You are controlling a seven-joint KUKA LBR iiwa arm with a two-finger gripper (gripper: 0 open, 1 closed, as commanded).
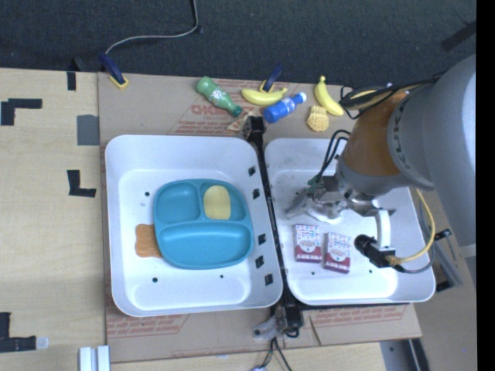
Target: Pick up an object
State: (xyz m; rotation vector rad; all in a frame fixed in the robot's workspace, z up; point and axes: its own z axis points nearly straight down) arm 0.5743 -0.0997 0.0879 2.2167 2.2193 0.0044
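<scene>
Below jaws [315, 205]: 2 red cartons [322, 249]

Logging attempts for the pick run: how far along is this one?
Early stage. Done: the gripper has reached into the right white bin. In hand: nothing visibly between its fingers. Left: grasping and lifting something; the two small red-and-white cartons lie flat just below it.

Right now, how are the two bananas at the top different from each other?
The left banana lies flat on its side, curved like a smile, beside the blue bottle. The right banana runs slanted, top-left to bottom-right, next to the yellow corn. The left banana sits above the gap between the bins; the right banana sits above the right bin. Both are yellow and lie on the cardboard outside the bins.
</scene>
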